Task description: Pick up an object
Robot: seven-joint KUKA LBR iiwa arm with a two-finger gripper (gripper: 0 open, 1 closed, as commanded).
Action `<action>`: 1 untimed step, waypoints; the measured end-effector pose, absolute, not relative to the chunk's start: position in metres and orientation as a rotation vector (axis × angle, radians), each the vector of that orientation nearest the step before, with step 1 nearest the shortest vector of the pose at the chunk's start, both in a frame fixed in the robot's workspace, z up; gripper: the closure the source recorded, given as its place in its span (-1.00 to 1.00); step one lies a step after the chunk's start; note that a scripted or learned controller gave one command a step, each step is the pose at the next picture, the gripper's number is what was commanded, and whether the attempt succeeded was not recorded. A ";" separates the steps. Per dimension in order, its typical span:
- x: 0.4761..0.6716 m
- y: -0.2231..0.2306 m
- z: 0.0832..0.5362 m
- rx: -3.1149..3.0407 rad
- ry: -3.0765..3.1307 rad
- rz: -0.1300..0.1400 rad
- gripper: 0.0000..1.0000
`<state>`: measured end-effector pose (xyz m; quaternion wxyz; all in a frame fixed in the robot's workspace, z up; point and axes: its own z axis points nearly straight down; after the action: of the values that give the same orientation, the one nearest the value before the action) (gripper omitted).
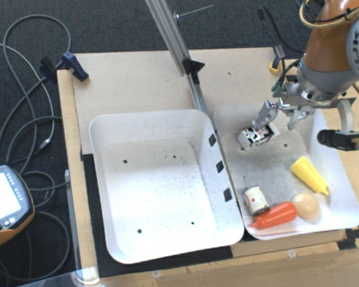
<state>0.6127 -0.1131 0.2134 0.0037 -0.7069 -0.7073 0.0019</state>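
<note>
Gripper (270,115) is hovering upper right of frame w/ a small black-and-white object (255,135) sitting just below-left of it; can't tell if it's pinching the object or not.

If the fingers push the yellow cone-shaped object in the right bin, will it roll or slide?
The yellow cone lies on its side, so it would probably roll in a curve. It looks smooth, perhaps slippery.
</note>
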 end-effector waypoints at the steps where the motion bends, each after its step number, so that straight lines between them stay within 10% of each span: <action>1: 0.614 -0.113 0.216 -2.218 -2.220 0.001 -1.00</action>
<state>0.6137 -0.1131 0.2165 0.0015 -0.7067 -0.7075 0.0002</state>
